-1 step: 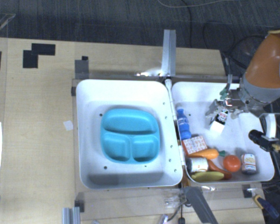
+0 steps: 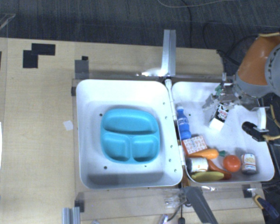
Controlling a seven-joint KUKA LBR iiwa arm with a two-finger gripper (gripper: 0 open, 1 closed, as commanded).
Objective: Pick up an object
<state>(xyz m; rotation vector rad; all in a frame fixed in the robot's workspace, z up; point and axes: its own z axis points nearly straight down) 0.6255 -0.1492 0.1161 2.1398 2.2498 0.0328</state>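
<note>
Bench: L bin (image 2: 84, 125) w/ blue tray (image 2: 129, 134); end effector (image 2: 222, 107) grasping small bottle (image 2: 219, 118).

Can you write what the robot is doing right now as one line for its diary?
gripper: over right bin, small white bottle between fingers | left bin: blue divided tray | status: bottle gripped

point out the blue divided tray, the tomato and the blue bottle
blue divided tray (image 2: 129, 134), camera view, middle of the tray where its dividers meet
tomato (image 2: 232, 162), camera view, centre of its red top
blue bottle (image 2: 182, 125), camera view, middle of its body
</note>
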